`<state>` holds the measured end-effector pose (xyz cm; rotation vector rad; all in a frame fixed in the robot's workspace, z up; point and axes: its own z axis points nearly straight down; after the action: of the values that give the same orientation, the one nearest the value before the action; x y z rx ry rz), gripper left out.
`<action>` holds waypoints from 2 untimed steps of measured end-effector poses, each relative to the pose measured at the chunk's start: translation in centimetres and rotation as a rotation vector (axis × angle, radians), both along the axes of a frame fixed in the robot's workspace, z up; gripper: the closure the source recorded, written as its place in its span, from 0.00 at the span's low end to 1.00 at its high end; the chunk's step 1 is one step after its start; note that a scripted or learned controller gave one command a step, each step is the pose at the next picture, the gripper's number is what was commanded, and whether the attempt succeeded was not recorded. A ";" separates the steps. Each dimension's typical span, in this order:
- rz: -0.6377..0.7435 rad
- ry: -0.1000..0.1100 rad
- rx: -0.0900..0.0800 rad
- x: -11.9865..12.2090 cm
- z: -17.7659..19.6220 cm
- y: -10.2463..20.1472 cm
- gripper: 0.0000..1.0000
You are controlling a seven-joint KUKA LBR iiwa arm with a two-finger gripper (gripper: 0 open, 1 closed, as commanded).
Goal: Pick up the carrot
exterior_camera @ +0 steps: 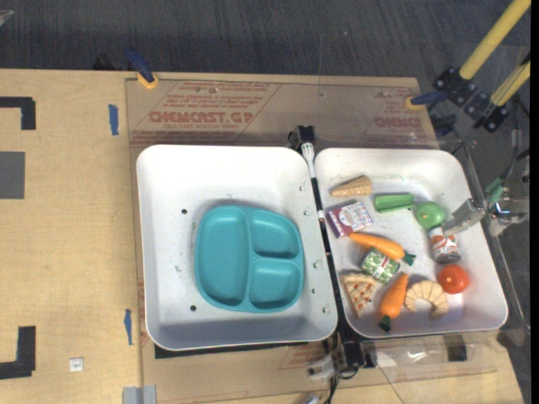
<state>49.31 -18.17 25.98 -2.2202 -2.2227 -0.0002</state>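
My gripper (468, 215) at right bin (484, 259) edge, grip state unclear. Two carrots: take upper carrot (377, 245), approach along short axis, avoid can (381, 265).

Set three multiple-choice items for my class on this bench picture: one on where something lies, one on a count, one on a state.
1. Where does the teal divided plate lie?
A. in the left bin
B. in the right bin
C. on the bench outside the bins

2. How many carrots are in the right bin?
A. none
B. one
C. two

3. How does the small can stand?
A. held in the air
B. resting on the bin floor
C. stacked on the plate

Answers:
1 A: the plate sits in the middle of the left bin.
2 C: one carrot lies across the middle, another carrot slants below it.
3 B: the can rests by the tomato.
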 end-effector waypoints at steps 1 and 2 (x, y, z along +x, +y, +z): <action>-0.035 0.001 0.003 1.0 -12.2 6.1 0.00; -0.133 -0.047 -0.010 0.5 -14.5 7.3 0.00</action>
<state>49.77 -10.86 11.43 -2.3936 -2.0962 -0.0424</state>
